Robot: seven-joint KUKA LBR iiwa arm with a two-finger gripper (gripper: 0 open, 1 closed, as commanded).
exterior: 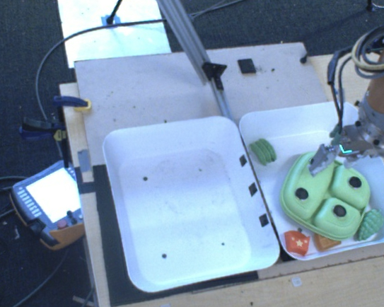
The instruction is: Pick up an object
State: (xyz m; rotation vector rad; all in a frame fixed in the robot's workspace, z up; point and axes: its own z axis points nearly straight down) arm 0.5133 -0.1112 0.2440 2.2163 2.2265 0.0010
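so the gripper is sitting over the right bin, right at the upper edge of the big green toy, which fills most of the lower right of the frame. honestly i can't tell from this angle whether the fingers are open or closed, they just read as a grey blob touching or hovering at the green thing's top rim. nothing visibly between them, so i'm not calling it a grab.

handling guess: the big green toy looks like moulded hard plastic, lumpy with three raised pads and dark dots on them. probably light but wide, stiff and a bit slick, so i doubt the fingers can span it. if i went for it i'd pinch a rim edge or one of the raised lumps, and expect it to tilt or slip out.

easier picks, i reckon: the small ribbed green piece near the upper left of the right bin sits well apart from everything, looks rubbery and narrow enough to straddle. there's also a textured dark green piece tucked against the big toy's lower right, and a red piece and an orange piece along the bin's bottom edge, all crowded against the wall, so awkward.

left bin isn't where the action is.

labels: no readable writing anywhere. the pendant at the left edge of the frame has a lit screen but it's too small to read.
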